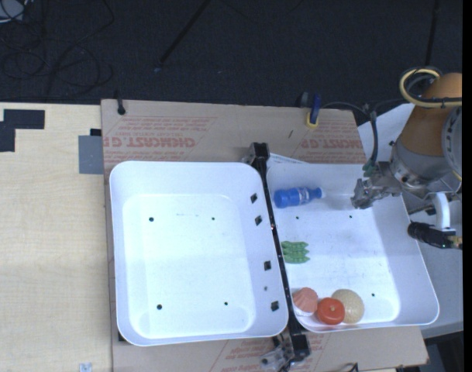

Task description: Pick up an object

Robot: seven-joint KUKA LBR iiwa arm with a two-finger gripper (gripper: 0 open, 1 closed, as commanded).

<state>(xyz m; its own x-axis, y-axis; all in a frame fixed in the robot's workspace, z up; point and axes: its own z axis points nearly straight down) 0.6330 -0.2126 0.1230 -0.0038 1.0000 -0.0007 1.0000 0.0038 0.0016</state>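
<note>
Blue bottle (297,197) lying on its side at the far end of the right bin (410,301), apart from the gripper (363,195) poised at the bin's far right edge. Green piece (294,252) mid-bin; red ball (330,311) in the near corner.

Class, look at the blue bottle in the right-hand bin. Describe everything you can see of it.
The blue bottle is small, with a blue body that looks like plastic and a pale, whitish cap end pointing right. It lies on its side, roughly level across the view, on the floor of the right bin near the bin's far left corner. Nothing else touches it: the gripper hangs to its right, apart from it, and the green item lies nearer the camera.
</note>
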